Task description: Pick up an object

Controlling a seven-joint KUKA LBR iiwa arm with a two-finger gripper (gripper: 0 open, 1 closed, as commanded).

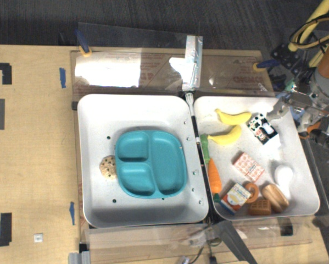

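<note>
At the near end of the right bin (310,169) sit a brown bread roll (275,196), a small waffle (258,207) and a little orange box (237,194). A carrot (214,177) lies along the bin's left wall, with a green stick (205,147) just past it. Near the middle lie a pink box (248,167) and a white egg (284,175).

In the left bin (93,120) sits a blue plate (151,163) with three parts. A cookie (108,167) lies just beside its left edge, touching it.

Farther back in the right bin lie two bananas (230,126), one behind the other. Just right of them is a black and white box (262,128), tilted.

The pincer (278,110) hangs over the far right corner of the right bin, near the black and white box. You cannot tell its grip from here, and nothing can be seen held in it. The arm (323,87) is at the right edge.

Both bins rest on the brown worktop (29,147). A clear sheet (137,65) stands behind them.
</note>
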